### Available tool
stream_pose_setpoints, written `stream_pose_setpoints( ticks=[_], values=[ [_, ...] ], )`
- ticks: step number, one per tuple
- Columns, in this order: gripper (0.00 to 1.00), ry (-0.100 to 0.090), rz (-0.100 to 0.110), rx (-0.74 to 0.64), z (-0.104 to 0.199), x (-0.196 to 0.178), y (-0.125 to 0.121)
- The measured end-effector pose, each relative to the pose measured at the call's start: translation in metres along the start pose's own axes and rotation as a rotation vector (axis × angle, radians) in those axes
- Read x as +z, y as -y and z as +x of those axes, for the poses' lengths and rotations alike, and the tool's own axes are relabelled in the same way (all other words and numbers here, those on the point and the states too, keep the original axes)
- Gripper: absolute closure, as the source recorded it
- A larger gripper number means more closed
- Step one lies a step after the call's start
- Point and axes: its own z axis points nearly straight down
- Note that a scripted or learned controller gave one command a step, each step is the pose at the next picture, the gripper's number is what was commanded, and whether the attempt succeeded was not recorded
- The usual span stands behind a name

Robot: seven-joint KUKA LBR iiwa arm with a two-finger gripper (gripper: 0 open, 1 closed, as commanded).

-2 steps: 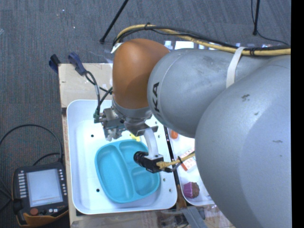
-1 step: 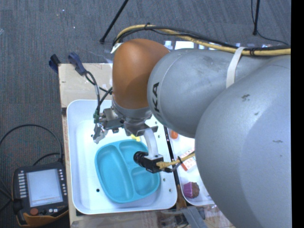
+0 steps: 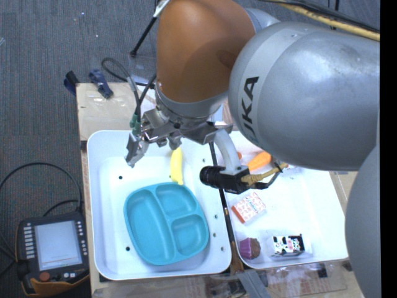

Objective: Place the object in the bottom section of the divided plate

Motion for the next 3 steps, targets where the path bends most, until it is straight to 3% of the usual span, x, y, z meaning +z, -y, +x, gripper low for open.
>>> stream_pose_setpoints(
  ticks=[1, 2, 3],
  values=[
    [1.0, 0.001, 0.006, -0.008, 0.004, -0.006, -0.001],
    [1.0, 0.0, 0.004, 0.254, 0.007, 0.104, 0.031],
    [1.0, 0.001, 0.012, 0.258, 0.004, 0.098, 0.031]
  ],
)
